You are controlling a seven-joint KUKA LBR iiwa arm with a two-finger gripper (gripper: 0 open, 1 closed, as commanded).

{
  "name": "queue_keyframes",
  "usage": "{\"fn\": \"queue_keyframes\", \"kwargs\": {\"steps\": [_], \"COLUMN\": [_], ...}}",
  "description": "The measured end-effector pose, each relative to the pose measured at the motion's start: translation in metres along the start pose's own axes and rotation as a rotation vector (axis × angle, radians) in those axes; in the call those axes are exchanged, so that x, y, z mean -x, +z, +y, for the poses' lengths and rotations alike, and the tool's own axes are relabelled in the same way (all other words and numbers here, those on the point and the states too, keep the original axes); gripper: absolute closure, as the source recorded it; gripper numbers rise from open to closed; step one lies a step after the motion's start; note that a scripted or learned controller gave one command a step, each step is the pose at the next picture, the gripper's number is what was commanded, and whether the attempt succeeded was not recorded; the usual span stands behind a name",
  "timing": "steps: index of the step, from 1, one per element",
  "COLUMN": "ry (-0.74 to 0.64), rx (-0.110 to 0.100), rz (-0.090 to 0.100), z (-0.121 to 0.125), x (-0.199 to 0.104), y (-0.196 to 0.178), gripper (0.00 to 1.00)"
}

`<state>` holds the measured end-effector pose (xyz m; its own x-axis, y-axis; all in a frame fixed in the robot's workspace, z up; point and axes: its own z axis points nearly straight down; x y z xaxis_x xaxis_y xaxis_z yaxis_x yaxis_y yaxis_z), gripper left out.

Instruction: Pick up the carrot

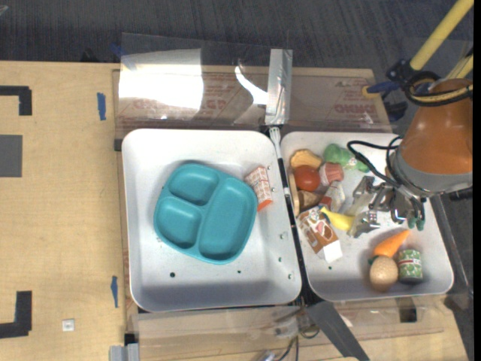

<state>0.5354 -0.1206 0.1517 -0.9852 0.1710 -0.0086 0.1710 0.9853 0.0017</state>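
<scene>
— Carrot (391,242): where is it?
— In the right bin (443,277), lower right of the frame. It lies tilted, thick orange end toward the lower left, thin end up toward my wrist. Just below it sit a tan egg-shaped piece (382,271) and a small green can (410,265), both close against it.

— And your fingers?
— My fingers (373,210) hang over the middle of the right bin, just up and left of the carrot. From this slanted view they are a tangle of metal, and I cannot tell whether they are spread or pressed together. I see nothing clearly between them. The carrot lies beside them, near but apart as far as I can judge.

— What else is around you?
— To the left of my fingers there is a yellow piece (340,220), a brown packet (319,230), a red tomato (307,177) and a green leafy thing (337,155) near the top of the bin.

— The other bin?
— The left bin (150,277) holds a teal divided plate (204,212), with a small red and white carton (260,186) leaning at the plate's upper right edge. Both bins rest on the tabletop (52,201).
</scene>
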Motion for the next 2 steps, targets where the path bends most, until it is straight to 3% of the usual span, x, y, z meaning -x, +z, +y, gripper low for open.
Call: {"fn": "queue_keyframes", "kwargs": {"steps": [1, 2], "ry": [-0.284, -0.196], "rx": [-0.002, 0.003], "rz": [0.006, 0.007], "z": [-0.088, 0.009], "x": [-0.041, -0.034], "y": [0.011, 0.021], "gripper": [1.00, 1.00]}}
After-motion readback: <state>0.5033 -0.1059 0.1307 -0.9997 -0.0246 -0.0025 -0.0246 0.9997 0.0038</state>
